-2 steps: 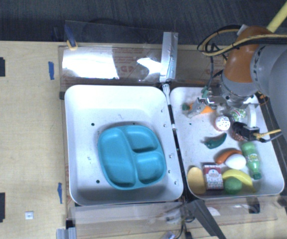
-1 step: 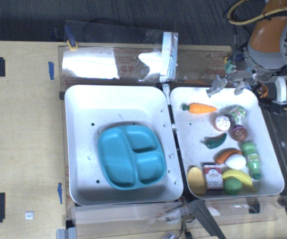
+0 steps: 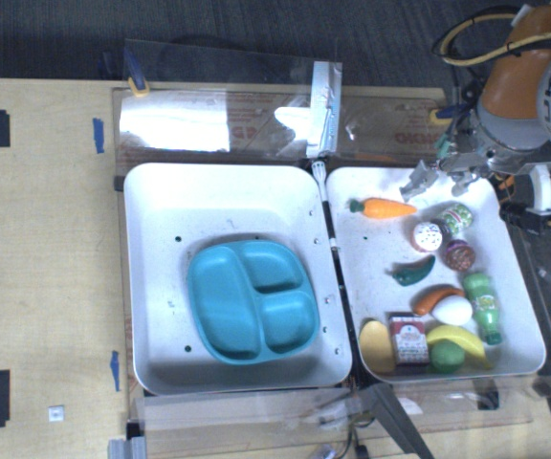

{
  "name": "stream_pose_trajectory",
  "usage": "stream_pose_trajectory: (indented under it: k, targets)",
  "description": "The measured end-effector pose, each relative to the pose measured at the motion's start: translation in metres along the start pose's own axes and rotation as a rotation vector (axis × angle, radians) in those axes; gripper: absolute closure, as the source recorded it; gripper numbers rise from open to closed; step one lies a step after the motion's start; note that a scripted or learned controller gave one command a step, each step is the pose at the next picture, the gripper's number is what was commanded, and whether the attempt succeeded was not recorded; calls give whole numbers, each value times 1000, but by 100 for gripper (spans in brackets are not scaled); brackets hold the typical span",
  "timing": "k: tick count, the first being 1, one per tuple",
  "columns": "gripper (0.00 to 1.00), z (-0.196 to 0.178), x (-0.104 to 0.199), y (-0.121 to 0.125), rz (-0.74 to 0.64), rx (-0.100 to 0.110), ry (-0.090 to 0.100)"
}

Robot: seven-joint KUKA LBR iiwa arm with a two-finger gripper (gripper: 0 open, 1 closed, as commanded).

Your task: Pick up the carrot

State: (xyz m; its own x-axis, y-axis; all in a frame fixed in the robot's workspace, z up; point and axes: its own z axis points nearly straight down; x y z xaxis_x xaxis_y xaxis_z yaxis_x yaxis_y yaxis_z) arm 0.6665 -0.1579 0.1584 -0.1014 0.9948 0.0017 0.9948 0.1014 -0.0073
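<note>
- The desk (image 3: 36, 304) is light wood, and two white bins sit on it side by side.
- The left bin (image 3: 151, 208) holds a blue plate (image 3: 253, 299) with three parts. The plate lies flat near the middle of the bin.
- The right bin (image 3: 366, 266) holds a bunch of toy food.
- The robot arm (image 3: 529, 75) is grey with an orange band. It comes in from the top right and leans over the far right corner of the right bin.
- The claw (image 3: 438, 175) hangs over the far edge of the right bin, just beside the carrot and a little to the right of it. Its fingers are spread apart and nothing is between them.
- The carrot (image 3: 385, 208) is orange with a small green top that points left. It lies on its side on the bin floor, near the far left corner of the right bin. The claw is not touching it.
- A green bottle (image 3: 483, 304) lies by the right wall.
- A yellow banana (image 3: 459, 338) lies near the front, with a green ball (image 3: 447, 355) touching it.
- A small red box (image 3: 409, 340) stands next to a yellow fruit (image 3: 376, 344).
- A white egg (image 3: 452, 312) rests just under an orange food (image 3: 435, 296).
- A dark green pepper (image 3: 414, 273) lies near the middle.
</note>
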Motion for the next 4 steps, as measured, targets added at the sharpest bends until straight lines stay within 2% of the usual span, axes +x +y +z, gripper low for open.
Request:
stream_pose_trajectory:
  k: [1, 2, 3, 4]
  targets:
    - [0, 3, 24, -7, 76, -2, 1]
    - [0, 47, 25, 8, -12, -26, -4]
    - [0, 55, 27, 3, -153, -39, -8]
    - [0, 56, 25, 4, -314, -21, -16]
